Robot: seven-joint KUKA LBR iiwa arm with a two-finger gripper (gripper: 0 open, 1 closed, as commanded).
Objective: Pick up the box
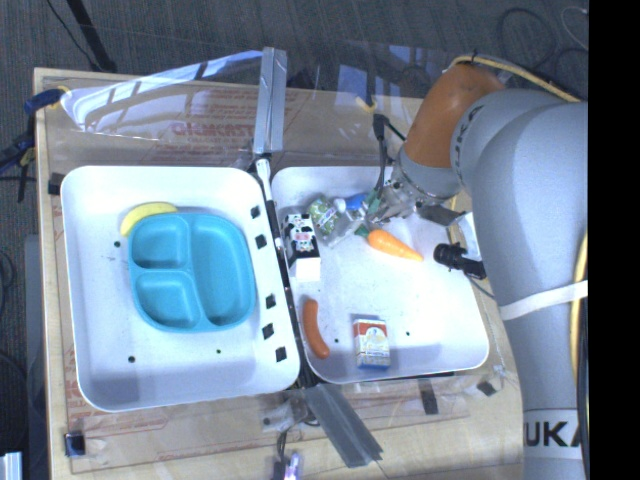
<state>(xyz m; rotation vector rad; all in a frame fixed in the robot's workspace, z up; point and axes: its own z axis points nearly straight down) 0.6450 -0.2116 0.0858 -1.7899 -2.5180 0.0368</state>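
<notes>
I see a pale wood surface [150, 433] w/ dark carpet-like floor [300, 8] around it and a clear plastic sheet [160, 93] along the far side. Two white bins sit side by side: left bin [90, 368], right bin [450, 343], touching along a centre divider. Left bin has 1 blue sectioned tray [190, 273] w/ 1 yellow item [148, 213] tucked under its far-left edge; open room around the rims. Right bin: 1 box [371, 341] near the front wall, standing apart; 1 sausage [315, 328] by the divider; 1 carrot [394, 245]; 1 small cow-print carton [300, 236]; crumpled wrapper [330, 213]. End effector [385, 206] is down at the bin's far side by the wrapper and carrot, well apart from the box; can't tell its state. Middle of the right bin is open.
</notes>
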